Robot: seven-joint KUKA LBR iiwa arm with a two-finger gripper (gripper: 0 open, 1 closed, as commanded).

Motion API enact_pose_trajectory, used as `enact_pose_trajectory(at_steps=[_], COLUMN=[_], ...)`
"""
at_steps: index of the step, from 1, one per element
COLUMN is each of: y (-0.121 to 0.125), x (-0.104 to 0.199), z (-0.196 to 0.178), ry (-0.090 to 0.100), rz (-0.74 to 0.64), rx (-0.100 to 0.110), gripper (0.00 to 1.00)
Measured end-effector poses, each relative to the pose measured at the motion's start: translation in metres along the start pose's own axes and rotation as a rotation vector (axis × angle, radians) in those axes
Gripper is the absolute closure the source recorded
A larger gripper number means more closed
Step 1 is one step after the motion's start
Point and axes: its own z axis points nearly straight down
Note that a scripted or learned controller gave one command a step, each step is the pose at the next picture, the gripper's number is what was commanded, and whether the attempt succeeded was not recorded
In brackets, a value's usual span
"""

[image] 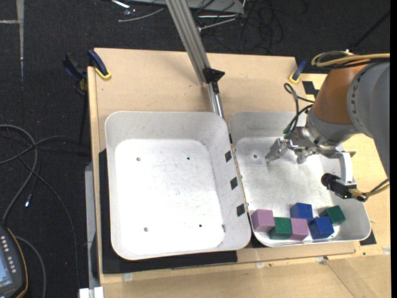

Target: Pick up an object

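Observation:
Several small blocks lie clustered at the front of the right bin [260, 124]: a purple block [263, 220], a green block [282, 227], a blue block [301, 212], a pink-purple block [299, 228], another blue block [321, 227] and a dark green block [335, 215]. My gripper [286, 152] hangs over the middle of the right bin, well behind the blocks. Its fingers are spread apart, one finger [274, 151] pointing left, and nothing sits between them.
The left bin [118, 166] lies beside the right one, their rims meeting at the middle. A slanted metal pole [189, 33] reaches down to the bins' back junction. Clamps [99, 64] sit at the bench's back corners. Cables hang near the wrist.

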Motion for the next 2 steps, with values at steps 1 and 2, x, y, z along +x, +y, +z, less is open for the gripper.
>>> enact_pose_trajectory(at_steps=[1,2], y=[-0.0013,-0.0015], x=[-0.0005,-0.0005], z=[-0.0102,-0.0097], ry=[0.000,-0.001], rz=[0.000,-0.001], rx=[0.001,0.003], gripper=[1.00,0.00])
